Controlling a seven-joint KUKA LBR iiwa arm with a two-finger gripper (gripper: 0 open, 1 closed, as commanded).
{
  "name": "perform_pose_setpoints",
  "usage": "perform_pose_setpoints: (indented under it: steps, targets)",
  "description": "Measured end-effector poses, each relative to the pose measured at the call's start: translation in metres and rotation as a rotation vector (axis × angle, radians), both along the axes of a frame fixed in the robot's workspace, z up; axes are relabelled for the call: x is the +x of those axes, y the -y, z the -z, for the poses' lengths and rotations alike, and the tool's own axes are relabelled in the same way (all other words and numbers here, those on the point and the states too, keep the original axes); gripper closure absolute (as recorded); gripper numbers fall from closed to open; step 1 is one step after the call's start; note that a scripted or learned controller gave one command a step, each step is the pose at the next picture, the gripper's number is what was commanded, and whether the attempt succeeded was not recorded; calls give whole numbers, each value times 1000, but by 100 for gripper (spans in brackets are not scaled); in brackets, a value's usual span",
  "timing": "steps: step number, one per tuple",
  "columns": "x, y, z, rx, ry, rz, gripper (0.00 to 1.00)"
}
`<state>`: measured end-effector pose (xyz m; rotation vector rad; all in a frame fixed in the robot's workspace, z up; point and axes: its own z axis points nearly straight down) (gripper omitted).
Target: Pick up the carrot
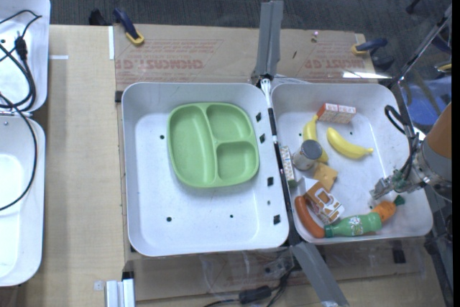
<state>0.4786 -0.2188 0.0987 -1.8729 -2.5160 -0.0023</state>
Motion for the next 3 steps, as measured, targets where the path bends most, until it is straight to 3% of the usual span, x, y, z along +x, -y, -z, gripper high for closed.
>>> perform_pose_setpoints:
  steps: [1,2,3]
  targets:
    - [0,0,0,1,-1,0,0]
    - [44,-39,8,-4,2,5,0]
    - [-1,1,8,1,-1,-82,0]
